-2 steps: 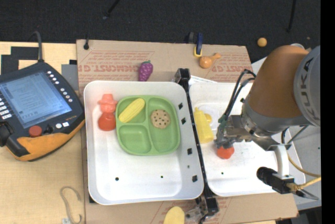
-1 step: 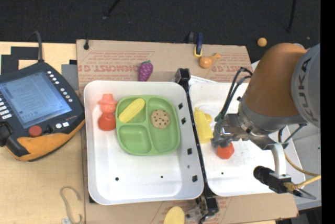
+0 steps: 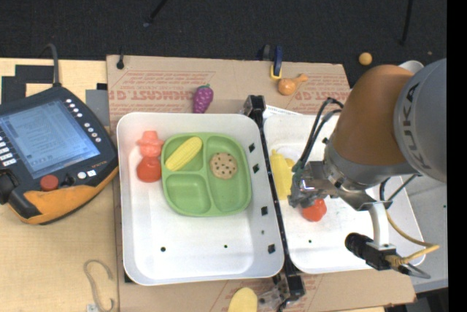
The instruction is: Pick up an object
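My gripper hangs low over the left part of the right bin, under the grey arm with its orange band. A red tomato-like toy lies right beside it on the bin floor, just below and to the right. A yellow banana-like toy lies to the gripper's left, near the bin's left wall. The arm covers much of this bin.
The left bin holds a green divided plate with a yellow corn and a cookie, and a red-and-pink toy beside it. Purple grapes, an orange toy and a yellow toy lie outside. A teach pendant sits left.
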Controlling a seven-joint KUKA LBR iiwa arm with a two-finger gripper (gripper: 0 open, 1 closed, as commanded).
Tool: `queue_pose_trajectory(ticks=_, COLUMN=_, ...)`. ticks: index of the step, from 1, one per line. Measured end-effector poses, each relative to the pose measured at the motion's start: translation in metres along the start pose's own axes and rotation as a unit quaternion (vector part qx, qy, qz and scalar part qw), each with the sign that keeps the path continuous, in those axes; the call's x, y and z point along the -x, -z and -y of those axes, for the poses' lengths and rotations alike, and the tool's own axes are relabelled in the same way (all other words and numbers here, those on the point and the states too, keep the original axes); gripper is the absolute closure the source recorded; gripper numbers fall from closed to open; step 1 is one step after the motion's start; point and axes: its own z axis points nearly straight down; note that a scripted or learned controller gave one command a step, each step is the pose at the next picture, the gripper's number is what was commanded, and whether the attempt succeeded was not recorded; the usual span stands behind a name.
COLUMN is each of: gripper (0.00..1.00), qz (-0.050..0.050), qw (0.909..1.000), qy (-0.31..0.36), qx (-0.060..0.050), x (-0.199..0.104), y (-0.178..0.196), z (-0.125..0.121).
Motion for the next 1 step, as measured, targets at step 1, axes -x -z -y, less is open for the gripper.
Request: queue_pose_trajectory(ticks=1, gripper=1.00, qz=0.000, qw=1.0000, qy=-0.001, qx=0.001, x=0.0057, y=-0.0025, z=0.0063)
